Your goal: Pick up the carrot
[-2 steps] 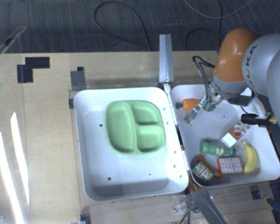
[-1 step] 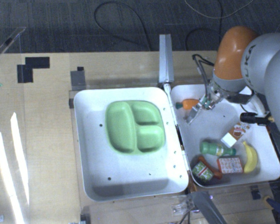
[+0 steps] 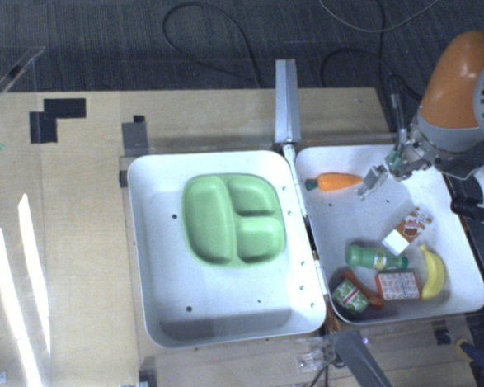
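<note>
- Two white bins sit side by side on the table (image 3: pixel 57 268); the left bin (image 3: pixel 164 318) carries a green divided tray (image 3: pixel 231 218), and the right bin (image 3: pixel 460 297) carries the rest.
- The carrot (image 3: pixel 339 182) lies on its side at the upper left of the right bin, close to the divider between the bins, its green end toward that divider. It rests alone on bare floor, which I judge leaves room for an approach from above.
- The gripper (image 3: pixel 372 182) sits just beside the carrot's orange end, on the side the arm reaches from. Nothing shows between its fingers, so I record no hold on the carrot. How far apart they stand I cannot tell at this size.
- A green bottle (image 3: pixel 375 258), a banana (image 3: pixel 433 270), a small red carton (image 3: pixel 397 285) and other packets crowd the lower part of the right bin, well apart from the carrot, so I judge they pose no obstruction.
- My assessment: the pick is not yet done; the gripper needs to centre over the carrot's body before it closes.
</note>
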`<state>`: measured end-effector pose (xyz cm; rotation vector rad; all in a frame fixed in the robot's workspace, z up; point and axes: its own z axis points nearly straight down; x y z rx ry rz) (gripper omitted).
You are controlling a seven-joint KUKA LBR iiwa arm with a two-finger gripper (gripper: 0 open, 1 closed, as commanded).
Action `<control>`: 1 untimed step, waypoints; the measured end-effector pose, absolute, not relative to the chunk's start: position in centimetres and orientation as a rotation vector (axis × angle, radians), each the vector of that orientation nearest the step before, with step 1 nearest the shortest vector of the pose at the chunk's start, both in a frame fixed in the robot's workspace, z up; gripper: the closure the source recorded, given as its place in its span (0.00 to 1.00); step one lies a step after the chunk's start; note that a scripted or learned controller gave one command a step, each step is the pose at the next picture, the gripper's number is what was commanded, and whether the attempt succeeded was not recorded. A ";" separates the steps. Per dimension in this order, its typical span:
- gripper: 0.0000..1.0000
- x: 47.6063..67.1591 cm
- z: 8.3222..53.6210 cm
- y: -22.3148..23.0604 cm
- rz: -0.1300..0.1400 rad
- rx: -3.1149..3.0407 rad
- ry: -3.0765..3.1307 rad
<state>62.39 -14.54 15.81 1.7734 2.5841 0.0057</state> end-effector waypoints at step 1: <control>0.00 60.8 16.9 -16.3 0.004 1.655 2.663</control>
